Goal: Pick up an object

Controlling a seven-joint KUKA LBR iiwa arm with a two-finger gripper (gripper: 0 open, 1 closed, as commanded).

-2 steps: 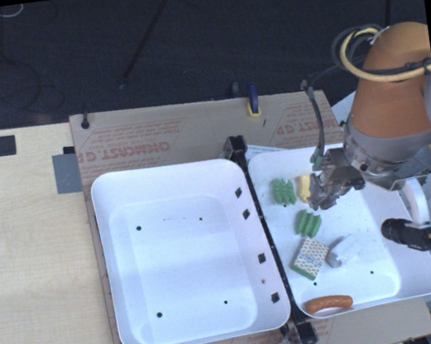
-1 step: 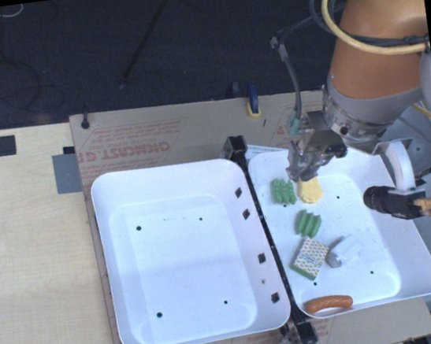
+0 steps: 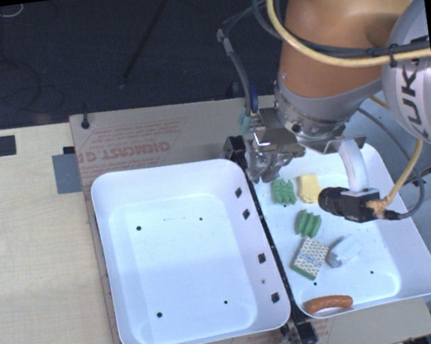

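Objects sit in the right bin (image 3: 421,273), gripper (image 3: 269,169) low at its top-left corner. From there, left to right: green ribbed piece (image 3: 283,191) just below the gripper, second green piece (image 3: 308,223), patterned sponge (image 3: 310,257), sausage (image 3: 328,303), yellow block (image 3: 309,188), clear piece (image 3: 344,252). Finger state — cannot tell. Best bet: drop straight onto the nearest green piece, clear of the wall — small, ridged, soft-looking.

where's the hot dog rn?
The hot dog lies in the right bin, against its near rim, below the checkered sponge.
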